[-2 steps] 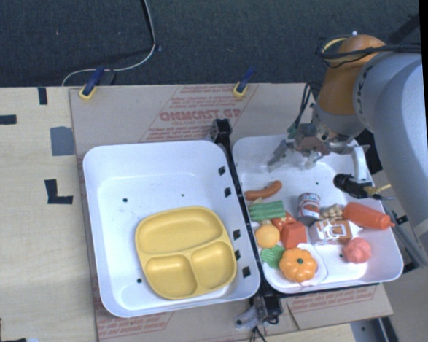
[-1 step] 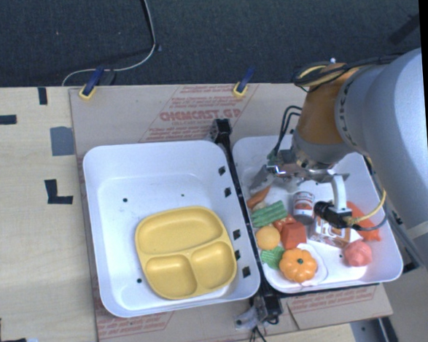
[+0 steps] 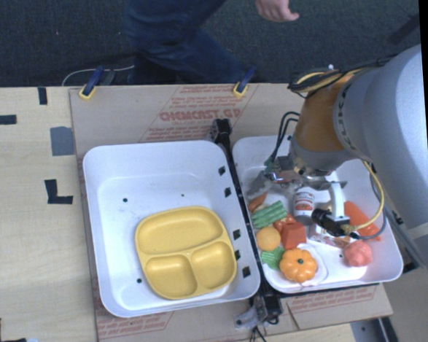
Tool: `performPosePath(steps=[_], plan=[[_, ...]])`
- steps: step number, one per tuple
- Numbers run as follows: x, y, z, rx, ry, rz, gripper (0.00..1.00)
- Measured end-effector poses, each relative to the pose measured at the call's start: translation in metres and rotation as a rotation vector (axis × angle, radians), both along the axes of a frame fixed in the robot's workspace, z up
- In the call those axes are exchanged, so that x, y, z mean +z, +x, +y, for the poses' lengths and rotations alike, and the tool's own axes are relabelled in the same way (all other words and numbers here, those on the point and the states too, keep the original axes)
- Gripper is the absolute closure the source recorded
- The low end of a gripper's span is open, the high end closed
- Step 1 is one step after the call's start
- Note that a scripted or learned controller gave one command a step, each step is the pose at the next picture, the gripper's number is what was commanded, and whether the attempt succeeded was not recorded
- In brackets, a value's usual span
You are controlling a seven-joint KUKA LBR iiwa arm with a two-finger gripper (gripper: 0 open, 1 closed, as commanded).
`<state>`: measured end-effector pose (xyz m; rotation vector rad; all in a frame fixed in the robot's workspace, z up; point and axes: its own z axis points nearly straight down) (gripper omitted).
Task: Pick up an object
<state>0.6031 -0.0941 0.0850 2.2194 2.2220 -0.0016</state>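
Open floor around yellow tray [image 3: 186,249]; right bin [image 3: 385,261] crowded.

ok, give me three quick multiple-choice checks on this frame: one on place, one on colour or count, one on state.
1. Where is the yellow tray?
A. left bin
B. right bin
C. on the bench outside the bins

2. What colour is the small pumpkin?
A. blue
B. orange
C. white

3. How does the yellow tray lie?
A. flat, compartments facing up
B. standing on its edge
C. flipped upside down

Answers:
1. A, it rests on the floor of the left bin.
2. B, it is orange with a dark stem, at the near edge of the right bin.
3. A, its three compartments are open to the camera.
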Motion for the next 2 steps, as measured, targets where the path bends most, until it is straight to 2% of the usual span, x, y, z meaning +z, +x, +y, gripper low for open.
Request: performPosePath(steps=[1, 2], plan=[[0.01, 0.001, 0.0, 0.0, 0.0, 0.0, 1.0], [0.14, -0.032, 0.061, 0.007, 0.004, -0.009, 1.0]])
